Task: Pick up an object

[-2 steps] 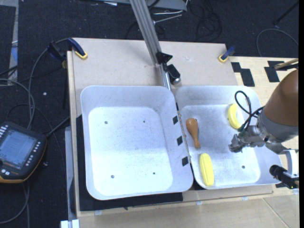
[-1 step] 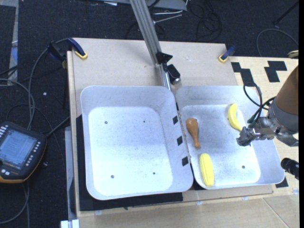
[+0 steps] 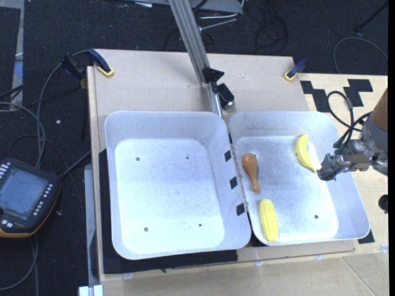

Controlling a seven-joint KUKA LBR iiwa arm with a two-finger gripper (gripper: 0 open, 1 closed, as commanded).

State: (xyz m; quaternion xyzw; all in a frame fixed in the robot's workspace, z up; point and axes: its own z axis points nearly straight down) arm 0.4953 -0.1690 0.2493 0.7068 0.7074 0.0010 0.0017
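**Arm at the right bin's edge, three objects lying in the bin**

Camera view: the arm [image 3: 376, 131] reached in from the right, its wrist low over the right rim of the right bin [image 3: 345, 193]; the gripper [image 3: 325, 169] pointed leftward and slightly downward, its dark tip just beside the lower end of the banana [image 3: 303, 152]; whether it touched the fruit could not be told; how far the fingers were spread could not be told either, and nothing showed between them.

The banana was yellow and curved, lying in the upper right part of the right bin; a brown drumstick-shaped toy [image 3: 251, 169] lay near the bin's left wall, its thick end uppermost; a yellow corn cob [image 3: 268, 219] lay below it, near the front wall, well apart from the gripper.

The left bin [image 3: 123, 184] sat beside it on the desk [image 3: 154, 82]; a grey metal pole [image 3: 192, 36] slanted down to where the bins met; a handheld pendant [image 3: 21, 195] lay on the floor at the left.
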